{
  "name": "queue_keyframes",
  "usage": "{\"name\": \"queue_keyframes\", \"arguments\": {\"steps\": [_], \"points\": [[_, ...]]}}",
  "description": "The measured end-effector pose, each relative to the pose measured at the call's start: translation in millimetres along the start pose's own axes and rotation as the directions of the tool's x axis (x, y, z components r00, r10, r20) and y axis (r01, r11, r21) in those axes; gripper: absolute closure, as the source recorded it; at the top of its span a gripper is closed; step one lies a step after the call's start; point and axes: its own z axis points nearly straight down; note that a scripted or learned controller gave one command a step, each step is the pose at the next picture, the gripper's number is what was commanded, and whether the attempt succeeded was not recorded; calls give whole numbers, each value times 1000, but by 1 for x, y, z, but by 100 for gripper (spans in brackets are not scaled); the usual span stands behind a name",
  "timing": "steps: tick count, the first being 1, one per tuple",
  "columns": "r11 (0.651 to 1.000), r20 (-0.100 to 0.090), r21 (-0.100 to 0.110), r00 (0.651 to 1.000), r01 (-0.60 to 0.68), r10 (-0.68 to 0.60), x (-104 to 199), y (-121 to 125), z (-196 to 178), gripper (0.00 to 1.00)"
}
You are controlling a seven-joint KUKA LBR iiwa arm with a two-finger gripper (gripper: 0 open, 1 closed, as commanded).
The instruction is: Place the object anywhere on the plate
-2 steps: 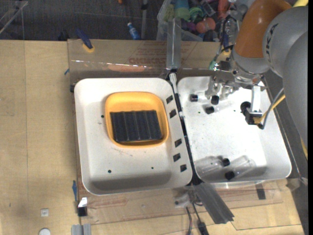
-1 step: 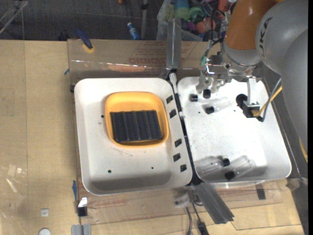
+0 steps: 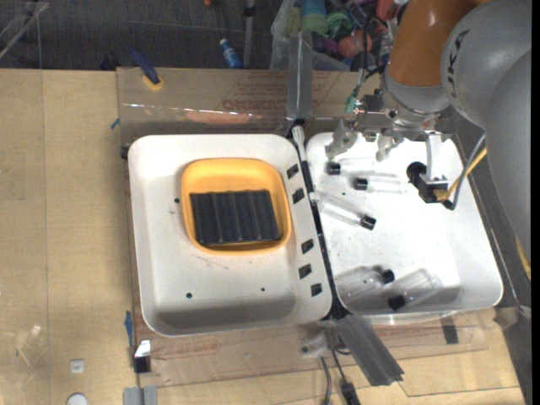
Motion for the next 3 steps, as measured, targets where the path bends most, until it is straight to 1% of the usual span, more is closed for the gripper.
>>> {"name": "queue_keyframes", "arguments": {"steps": [1, 2, 3], "points": [[997, 0, -1, 997, 81, -81, -66, 2, -3, 0], [993, 1, -2, 993, 118, -118, -104, 3, 1, 0], [962, 2, -2, 962, 272, -272, -156, 5, 11, 0]]}}
